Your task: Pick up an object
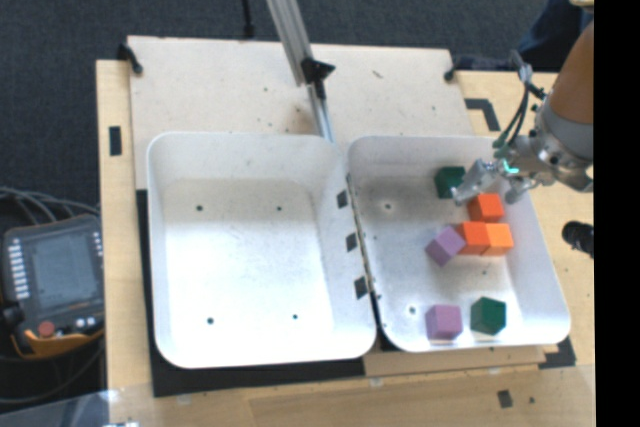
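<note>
Your gripper hangs between the green block and orange block, jaws' spread unreadable; it may nudge both.

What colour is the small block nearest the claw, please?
Dark green cube-shaped block, beside the claw; the camera view shows it best.

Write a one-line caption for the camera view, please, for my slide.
KUKA arm's gripper hovers over coloured blocks in the right bin, near a green block.

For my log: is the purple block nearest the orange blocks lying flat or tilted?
Tilted: the purple block stands on an edge, against an orange block.
</note>
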